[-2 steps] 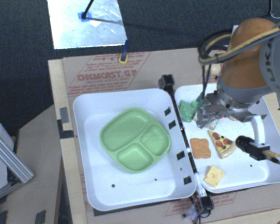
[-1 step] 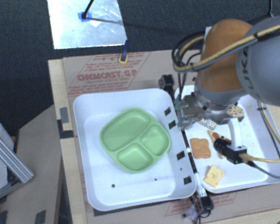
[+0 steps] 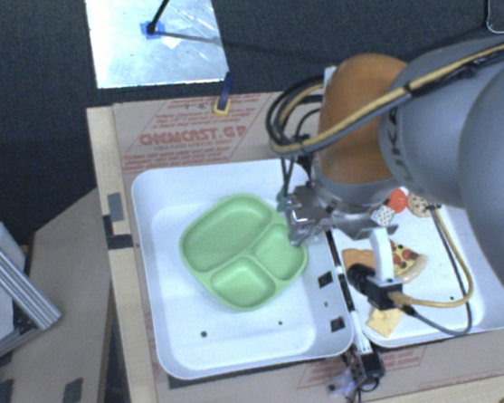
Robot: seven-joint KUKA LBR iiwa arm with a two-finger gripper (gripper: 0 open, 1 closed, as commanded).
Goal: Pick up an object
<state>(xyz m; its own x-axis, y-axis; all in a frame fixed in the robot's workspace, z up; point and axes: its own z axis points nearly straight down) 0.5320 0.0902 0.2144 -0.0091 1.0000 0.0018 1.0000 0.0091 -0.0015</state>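
The arm (image 3: 461,125) reached in from the right edge of the surface (image 3: 67,255) and covered much of the right bin (image 3: 446,300). Its hand (image 3: 295,221) sat low over the left bin (image 3: 241,334), at the bin's right wall, just at the right rim of the green plate (image 3: 240,252). Whether the hand was released or clenched could not be told, and nothing could be seen grasped in it.

The green plate, a divided one with three compartments, lay flat in the middle of the left bin, slightly toward the surface's far edge, and it was the only thing in that bin. Whether the hand actually touched its rim could not be told.

In the right bin, a pizza slice (image 3: 408,259) lay near the middle, partly hidden by the arm. A yellow wedge (image 3: 384,321) rested in that bin's corner nearest the surface's near edge, close to the wall shared with the left bin. A small white dotted cube (image 3: 383,214) and a red piece (image 3: 398,199) lay close together farther back, right under the arm.

Both bins rested on a cardboard sheet (image 3: 189,131) with red lettering.
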